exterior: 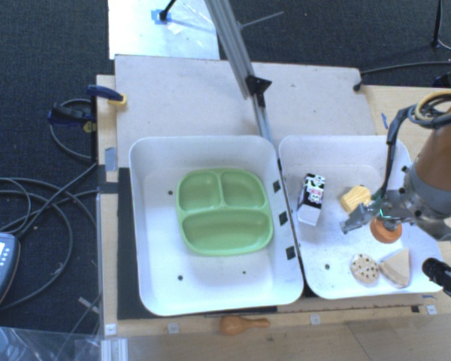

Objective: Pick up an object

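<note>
While the jaws (358,219), state unclear, hover near the yellow block (355,198), an orange piece (386,232) lies beside them.

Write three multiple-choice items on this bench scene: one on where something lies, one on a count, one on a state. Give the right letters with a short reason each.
1. Where does the green divided plate lie?
A. In the left bin
B. In the right bin
C. On the floor

2. How many compartments does the green divided plate have?
A. One
B. Three
C. Five

3. How does the black-and-white carton relate to the yellow block?
A. It is stacked on the block
B. It lies inside the block
C. It lies apart from the block

Key: 1 A, the plate rests on the floor of the left bin. 2 B, two small wells sit above one long well. 3 C, bare white floor of the right bin shows between the carton and the block.
</note>
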You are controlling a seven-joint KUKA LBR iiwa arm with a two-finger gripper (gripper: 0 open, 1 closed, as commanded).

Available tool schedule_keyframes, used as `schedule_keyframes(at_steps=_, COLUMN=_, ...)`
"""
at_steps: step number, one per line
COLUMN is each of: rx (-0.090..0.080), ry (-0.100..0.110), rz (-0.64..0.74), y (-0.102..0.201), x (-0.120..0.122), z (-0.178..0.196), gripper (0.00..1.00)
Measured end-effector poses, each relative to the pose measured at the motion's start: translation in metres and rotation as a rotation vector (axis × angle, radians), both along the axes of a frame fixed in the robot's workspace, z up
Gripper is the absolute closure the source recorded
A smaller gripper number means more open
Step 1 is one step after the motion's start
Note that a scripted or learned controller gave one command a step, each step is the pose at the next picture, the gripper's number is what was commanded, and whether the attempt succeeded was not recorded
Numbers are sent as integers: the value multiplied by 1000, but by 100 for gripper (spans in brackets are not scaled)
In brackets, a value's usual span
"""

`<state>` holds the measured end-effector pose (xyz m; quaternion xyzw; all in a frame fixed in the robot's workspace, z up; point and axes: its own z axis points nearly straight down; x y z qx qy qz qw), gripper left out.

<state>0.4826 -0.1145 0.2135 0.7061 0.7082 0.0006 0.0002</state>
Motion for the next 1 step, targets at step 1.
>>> schedule_keyframes(at_steps=1, rx=0, ry=-1, rz=-3, y=0, x=0, z=0, gripper=0)
